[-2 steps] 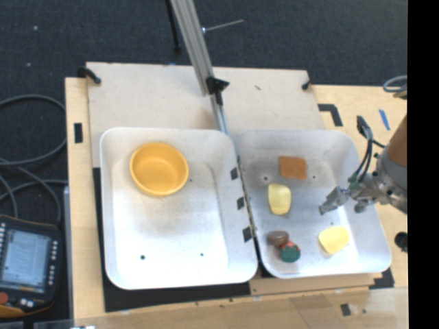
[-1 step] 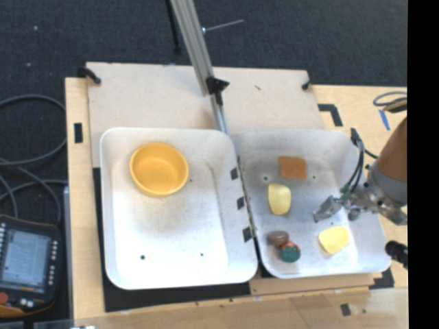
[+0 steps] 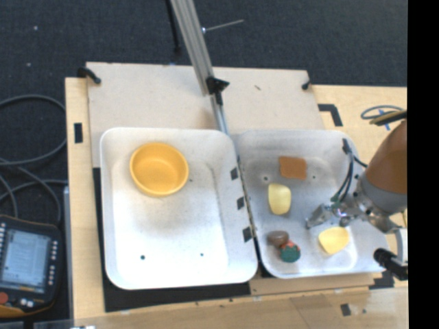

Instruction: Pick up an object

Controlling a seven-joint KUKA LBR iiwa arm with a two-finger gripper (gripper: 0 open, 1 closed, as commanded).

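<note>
In the right bin (image 3: 264,153) lie an orange-brown block (image 3: 293,167), a pale yellow oblong piece (image 3: 279,199), a yellow wedge (image 3: 334,240), a brown lump (image 3: 277,238) and a green and red item (image 3: 290,252). My gripper (image 3: 329,214) hangs low over the right part of this bin, just above and left of the yellow wedge, right of the pale yellow piece. Nothing shows between its fingers. The orange band of the arm (image 3: 391,166) is at the right edge.
The left bin (image 3: 116,252) holds a yellow bowl (image 3: 159,168) in its upper left part. A metal strut (image 3: 195,40) slants from the top down to the gap between the bins. A cable (image 3: 27,136) and a pendant (image 3: 24,259) lie off the bench at left.
</note>
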